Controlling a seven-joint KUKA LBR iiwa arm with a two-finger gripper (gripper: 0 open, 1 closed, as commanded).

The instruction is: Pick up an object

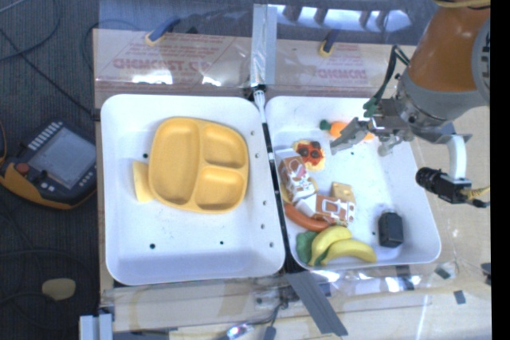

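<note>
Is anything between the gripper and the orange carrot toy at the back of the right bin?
Nothing visible. The gripper hangs beside the carrot toy in the right bin, its fingers spread, with bare bin floor around them. The other toys lie nearer the camera, off that path.

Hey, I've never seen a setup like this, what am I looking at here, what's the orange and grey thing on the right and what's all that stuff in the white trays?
This is one camera fixed above a bench, looking down at a slant. The orange and grey thing is a robot arm reaching in from the right; at its end is a two-finger gripper, hanging over the right bin with nothing between its fingers. That bin holds toy food: a banana, a small carrot, some small packets, plus a small black block. The left bin holds a yellow divided plate. The arm's job is to pick up an object.
</note>
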